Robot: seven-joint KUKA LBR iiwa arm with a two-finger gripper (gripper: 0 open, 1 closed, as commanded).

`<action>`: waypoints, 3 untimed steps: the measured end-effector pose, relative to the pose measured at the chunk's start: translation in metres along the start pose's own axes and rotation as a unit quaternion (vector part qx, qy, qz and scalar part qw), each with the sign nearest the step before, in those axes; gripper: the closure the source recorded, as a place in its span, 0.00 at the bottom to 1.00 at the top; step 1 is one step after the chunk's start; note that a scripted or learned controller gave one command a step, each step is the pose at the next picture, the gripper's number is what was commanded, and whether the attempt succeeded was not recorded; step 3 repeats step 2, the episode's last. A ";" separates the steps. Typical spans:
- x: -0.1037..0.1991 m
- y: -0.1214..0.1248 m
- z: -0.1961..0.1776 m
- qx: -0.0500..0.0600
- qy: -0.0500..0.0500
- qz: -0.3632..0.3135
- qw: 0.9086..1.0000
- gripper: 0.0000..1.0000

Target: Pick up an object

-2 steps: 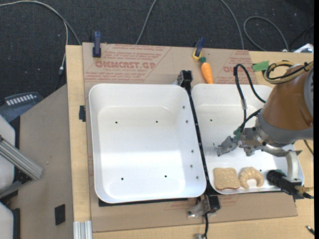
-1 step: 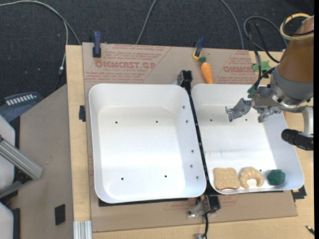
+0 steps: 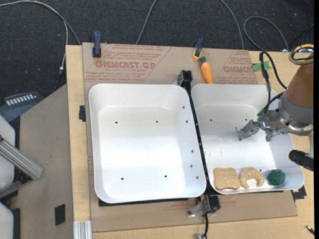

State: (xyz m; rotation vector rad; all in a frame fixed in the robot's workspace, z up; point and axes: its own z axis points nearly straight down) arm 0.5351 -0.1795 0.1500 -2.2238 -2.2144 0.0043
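Three small items lie in a row along the front edge of the right bin (image 3: 224,103): a square tan toast slice (image 3: 226,179), a pale croissant (image 3: 251,177) and a dark green lump (image 3: 276,177). My gripper (image 3: 245,132) hangs over the middle of the right bin, well behind that row and pointing left. Nothing is visibly held in it. An orange carrot (image 3: 207,72) lies on the board behind the right bin, outside it.
The left bin (image 3: 99,148) stands beside the right one, with a black divider strip (image 3: 197,133) between them. Blue and yellow clamps (image 3: 96,43) hold the board's back edge. Cables run behind the bench.
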 end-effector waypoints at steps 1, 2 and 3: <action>-0.021 -0.033 0.026 -0.001 0.000 -0.022 1.000 0.00; 0.045 -0.015 0.067 -0.001 0.000 -0.004 1.000 0.00; 0.045 -0.015 0.067 -0.001 0.000 -0.004 1.000 0.00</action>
